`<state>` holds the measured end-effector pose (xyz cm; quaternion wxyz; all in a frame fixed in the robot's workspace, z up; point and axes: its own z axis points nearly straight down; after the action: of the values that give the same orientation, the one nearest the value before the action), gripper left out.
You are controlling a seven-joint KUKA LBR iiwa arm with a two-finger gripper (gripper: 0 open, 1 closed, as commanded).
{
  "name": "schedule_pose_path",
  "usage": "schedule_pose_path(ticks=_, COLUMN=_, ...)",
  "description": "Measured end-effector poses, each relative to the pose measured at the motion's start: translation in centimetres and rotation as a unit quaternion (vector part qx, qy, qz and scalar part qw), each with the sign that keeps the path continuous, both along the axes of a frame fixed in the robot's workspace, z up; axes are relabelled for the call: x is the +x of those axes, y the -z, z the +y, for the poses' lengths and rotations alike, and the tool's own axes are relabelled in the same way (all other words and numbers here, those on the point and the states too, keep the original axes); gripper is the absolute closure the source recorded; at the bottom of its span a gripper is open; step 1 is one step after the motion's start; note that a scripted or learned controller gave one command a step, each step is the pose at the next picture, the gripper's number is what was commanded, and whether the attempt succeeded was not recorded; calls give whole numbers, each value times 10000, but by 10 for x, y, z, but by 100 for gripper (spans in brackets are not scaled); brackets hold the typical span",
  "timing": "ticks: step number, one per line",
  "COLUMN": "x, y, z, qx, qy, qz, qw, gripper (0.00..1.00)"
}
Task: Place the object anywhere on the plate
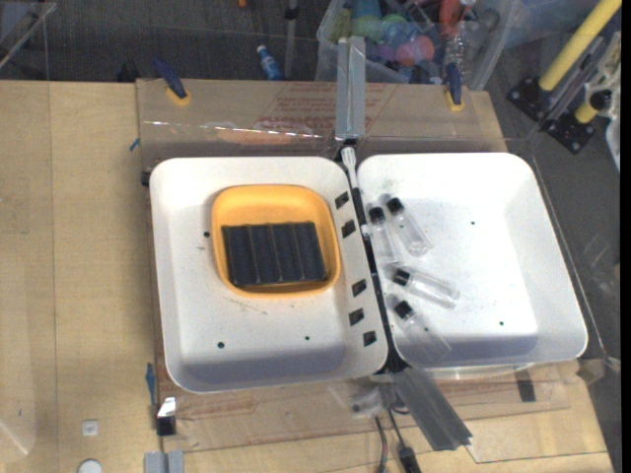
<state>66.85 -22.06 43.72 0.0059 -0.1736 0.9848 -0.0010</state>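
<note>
An orange plate point(229, 209) sits in the left bin point(187, 313). A dark ribbed rectangular object point(273, 253) lies flat on the plate, filling most of its middle. In the right bin point(513, 264), near its left wall, lie several clear tubes with black caps point(406, 227), point(426, 287).
A metal divider point(349, 97) runs between the two bins. A clear box of coloured toys point(414, 13) stands beyond the bench at the back. Blue clamps point(175, 89) hold the board's far corners. Wooden bench surface surrounds the bins.
</note>
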Motion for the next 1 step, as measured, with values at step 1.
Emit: schedule_pose_path(ticks=1, x=0, y=0, z=0, qx=-8, qy=-792, qz=-2, qw=9969, gripper=100)
